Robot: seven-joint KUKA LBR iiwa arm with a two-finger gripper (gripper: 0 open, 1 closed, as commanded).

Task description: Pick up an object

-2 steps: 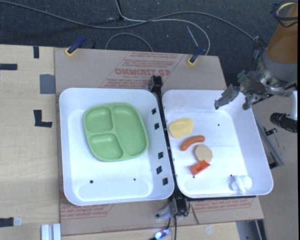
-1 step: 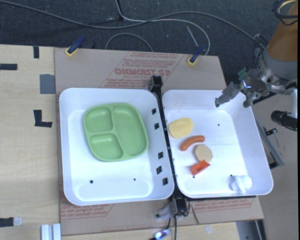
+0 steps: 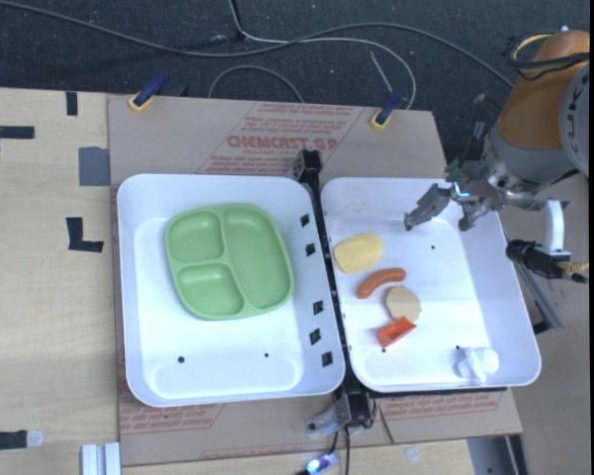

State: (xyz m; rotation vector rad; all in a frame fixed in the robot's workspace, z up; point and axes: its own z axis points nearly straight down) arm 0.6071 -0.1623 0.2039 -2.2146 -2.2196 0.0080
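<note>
From the overhead camera you see the claw point(image 3: 447, 207) spread open and gripping nothing, hovering over the far part of the right bin point(image 3: 495, 295). Nearer the camera than the claw, in that bin, lie a yellow potato-shaped piece point(image 3: 358, 251), a sausage point(image 3: 380, 281), a tan piece point(image 3: 403, 303) and a red piece point(image 3: 395, 332). Left of that bin, a green divided plate point(image 3: 228, 260) sits in the left bin point(image 3: 148, 265).

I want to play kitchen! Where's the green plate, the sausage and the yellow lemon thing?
green plate point(image 3: 228, 261), camera view, middle where its three compartments meet
sausage point(image 3: 380, 282), camera view, middle of its length
yellow lemon thing point(image 3: 358, 251), camera view, centre of its top
</note>
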